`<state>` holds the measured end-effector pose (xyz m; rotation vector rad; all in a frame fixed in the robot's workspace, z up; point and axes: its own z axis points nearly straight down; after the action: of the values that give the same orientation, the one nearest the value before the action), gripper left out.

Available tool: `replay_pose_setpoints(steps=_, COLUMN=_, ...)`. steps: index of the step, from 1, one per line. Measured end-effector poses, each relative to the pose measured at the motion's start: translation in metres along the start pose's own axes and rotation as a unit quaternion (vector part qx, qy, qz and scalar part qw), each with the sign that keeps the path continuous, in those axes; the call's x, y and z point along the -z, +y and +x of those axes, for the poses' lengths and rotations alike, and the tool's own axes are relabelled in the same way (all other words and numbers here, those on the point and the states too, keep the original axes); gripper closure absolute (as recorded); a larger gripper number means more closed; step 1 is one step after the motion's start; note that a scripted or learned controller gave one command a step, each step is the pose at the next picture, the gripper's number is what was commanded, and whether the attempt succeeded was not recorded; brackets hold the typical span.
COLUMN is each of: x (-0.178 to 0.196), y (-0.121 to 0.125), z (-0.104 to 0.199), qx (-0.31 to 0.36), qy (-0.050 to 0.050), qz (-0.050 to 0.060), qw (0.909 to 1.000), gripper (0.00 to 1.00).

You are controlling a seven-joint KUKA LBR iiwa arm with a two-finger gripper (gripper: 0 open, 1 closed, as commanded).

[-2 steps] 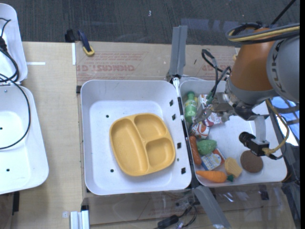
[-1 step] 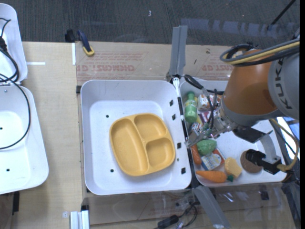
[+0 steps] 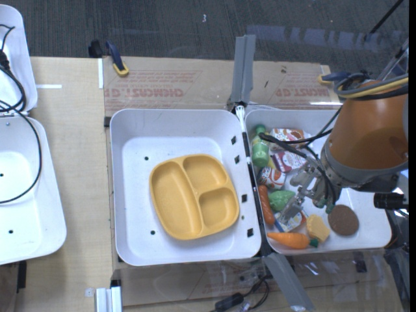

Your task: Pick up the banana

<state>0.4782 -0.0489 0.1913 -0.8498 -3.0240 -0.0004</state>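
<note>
step: search/approach, nothing lifted | gripper [image 3: 300, 197]: low in the right bin [image 3: 383, 239], above the carrot [image 3: 288, 240]; grip state cannot be told | banana: cannot be made out among the toy food beside the carrot | next: locate the banana, centre over it, descend | tray: yellow divided plate [image 3: 194, 195], left of the carrot
</note>
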Motion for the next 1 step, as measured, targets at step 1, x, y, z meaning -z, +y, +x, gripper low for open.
replay_pose_setpoints(steps=1, x=0.0000, y=-0.0118, z=-0.0455, qx=0.046, qy=-0.001, qz=0.000, qw=0.9989, gripper=0.00)
